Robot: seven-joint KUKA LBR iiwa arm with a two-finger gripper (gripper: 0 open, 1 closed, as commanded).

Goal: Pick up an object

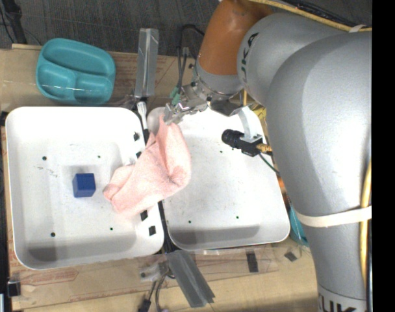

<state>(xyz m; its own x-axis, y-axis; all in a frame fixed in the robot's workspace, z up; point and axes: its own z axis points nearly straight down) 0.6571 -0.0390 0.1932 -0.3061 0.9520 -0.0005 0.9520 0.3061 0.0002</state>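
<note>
Over the white bins (28, 174), arm (301, 109) bent above pink cloth (152, 171).

We've 1 fixed cam above the bench, looking down at a slant on both shallow white plastic bins (28, 174); arm enters frame-right.

A bulky grey arm (314, 129) with an orange band (227, 34) and a metallic gripper (178, 109).
</note>
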